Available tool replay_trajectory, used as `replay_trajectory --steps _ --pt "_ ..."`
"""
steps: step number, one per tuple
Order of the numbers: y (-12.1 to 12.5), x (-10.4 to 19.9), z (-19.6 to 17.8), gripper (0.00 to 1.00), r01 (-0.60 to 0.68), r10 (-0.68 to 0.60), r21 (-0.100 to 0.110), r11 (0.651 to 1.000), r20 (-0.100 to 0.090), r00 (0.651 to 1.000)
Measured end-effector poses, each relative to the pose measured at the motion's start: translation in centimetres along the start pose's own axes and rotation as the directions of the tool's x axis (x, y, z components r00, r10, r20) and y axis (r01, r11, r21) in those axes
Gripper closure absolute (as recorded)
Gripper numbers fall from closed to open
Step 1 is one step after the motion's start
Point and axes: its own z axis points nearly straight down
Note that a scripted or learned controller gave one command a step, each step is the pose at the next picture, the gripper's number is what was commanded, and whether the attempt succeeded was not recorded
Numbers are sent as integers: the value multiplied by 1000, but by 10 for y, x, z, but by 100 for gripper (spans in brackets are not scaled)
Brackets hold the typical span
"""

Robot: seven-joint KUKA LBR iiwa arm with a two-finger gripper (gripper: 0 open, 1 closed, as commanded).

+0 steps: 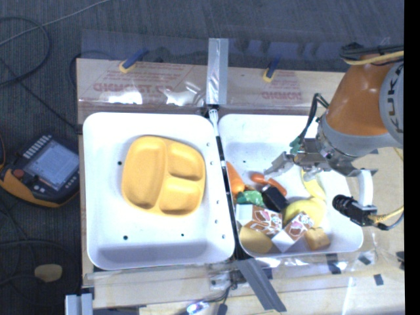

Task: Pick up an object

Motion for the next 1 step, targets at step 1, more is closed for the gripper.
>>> replay_trajectory --steps 1 --pt "8 -16 108 0 193 -193 -21 981 10 981"
